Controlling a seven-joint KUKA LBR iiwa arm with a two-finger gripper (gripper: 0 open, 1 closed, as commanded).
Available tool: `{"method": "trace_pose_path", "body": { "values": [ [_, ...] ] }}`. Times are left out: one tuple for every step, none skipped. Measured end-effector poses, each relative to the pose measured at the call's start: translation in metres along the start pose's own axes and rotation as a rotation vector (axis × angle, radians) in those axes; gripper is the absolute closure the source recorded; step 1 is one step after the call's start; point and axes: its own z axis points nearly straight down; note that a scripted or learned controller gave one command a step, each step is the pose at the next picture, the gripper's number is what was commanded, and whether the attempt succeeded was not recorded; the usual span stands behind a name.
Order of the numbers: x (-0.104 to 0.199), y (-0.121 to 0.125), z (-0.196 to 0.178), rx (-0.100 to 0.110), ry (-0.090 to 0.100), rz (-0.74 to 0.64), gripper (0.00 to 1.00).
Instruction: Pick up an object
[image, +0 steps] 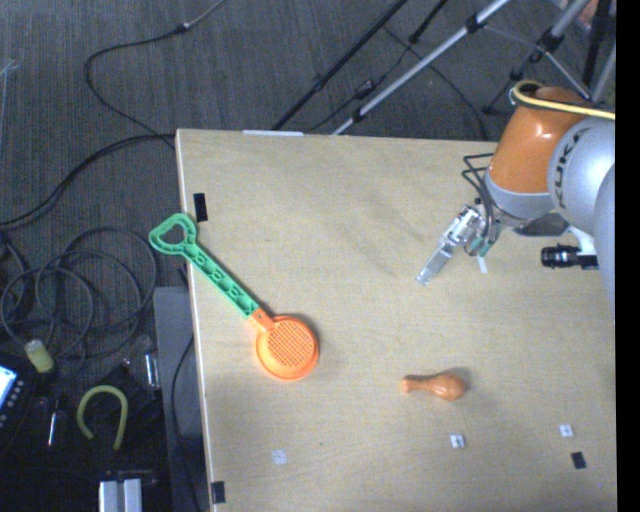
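Two candidates lay ungrasped on the bench, a green-handled orange strainer at left and a small orange gourd-shaped toy nearer right, while the gripper hovered above, jaw state unreadable, pickup not begun.

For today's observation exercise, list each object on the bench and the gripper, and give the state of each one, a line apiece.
Strainer: lying flat, green handle up-left, orange mesh head down-right, untouched.
Small orange object: lying on its side, apart from the strainer, untouched.
Gripper: above the bench, nothing between its fingers, tilted toward lower left, away from both objects.
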Motion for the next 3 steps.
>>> {"method": "trace_pose_path", "body": {
  "values": [
    [-0.003, -0.028, -0.066, -0.001, 0.001, 0.231, 0.00],
    [0.001, -0.008, -0.048, 0.001, 0.004, 0.447, 0.00],
    [-0.017, -0.018, 0.010, 0.003, 0.001, 0.381, 0.00]
  ]
}}
